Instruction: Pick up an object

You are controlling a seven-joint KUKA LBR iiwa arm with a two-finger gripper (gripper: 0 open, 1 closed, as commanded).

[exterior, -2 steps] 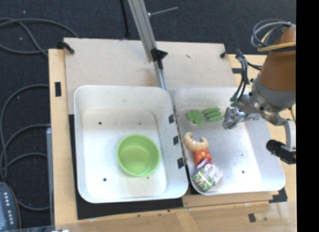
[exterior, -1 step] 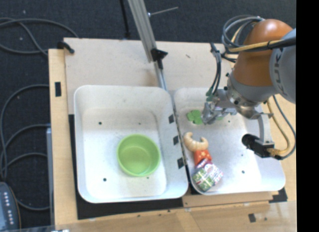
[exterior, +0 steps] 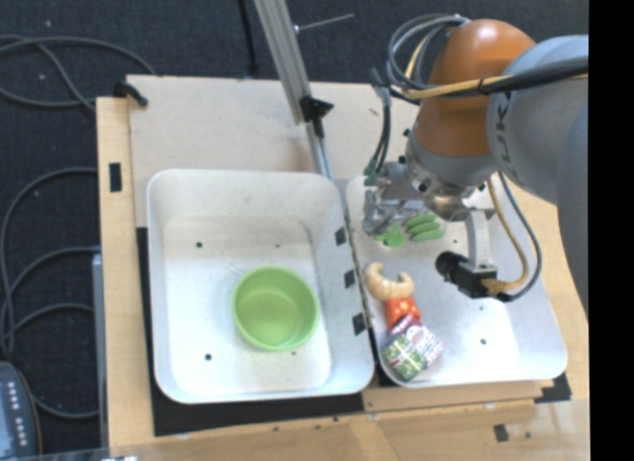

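My gripper point(exterior: 381, 216) hangs low over the far left part of the right bin point(exterior: 525, 335), under the orange wrist band. A green ridged object point(exterior: 414, 229) lies right beside it, partly covered by the gripper; whether it is held cannot be made out. Nearer the front lie a tan curved piece point(exterior: 387, 281), a small orange-red item point(exterior: 401, 310) and a green and white packet point(exterior: 411, 350), in a row along the bin's left side.
A green bowl point(exterior: 275, 307) sits in the left bin point(exterior: 198, 211), near its front middle. A slanted metal pole point(exterior: 287, 53) rises from behind the bins. A black cable fitting point(exterior: 464, 273) hangs from the arm over the right bin.
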